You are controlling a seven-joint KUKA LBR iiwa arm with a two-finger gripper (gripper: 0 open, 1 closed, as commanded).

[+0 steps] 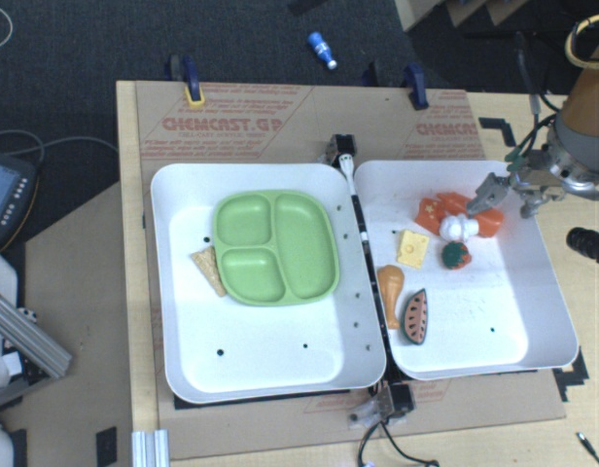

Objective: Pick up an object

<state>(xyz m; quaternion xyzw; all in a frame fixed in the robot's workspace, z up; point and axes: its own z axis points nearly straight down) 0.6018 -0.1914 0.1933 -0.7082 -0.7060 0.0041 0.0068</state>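
My gripper [507,200] hangs over the far right part of the right bin [533,343], open with nothing between its fingers. Its left fingertip is close to a red-orange toy food piece [453,208] and a small white piece [458,228] lying against it. Nearby lie a yellow cheese slice [412,248] and a small red and green piece [456,255]. An orange carrot-like piece [390,292] and a watermelon slice [415,316] lie at the bin's near left.
The left bin [183,348] holds a green divided plate [276,246] with a tan cracker [209,269] tucked at its left edge. A ridge with a black cable [356,220] separates the bins. Blue clamps [414,86] hold the board's far edge.
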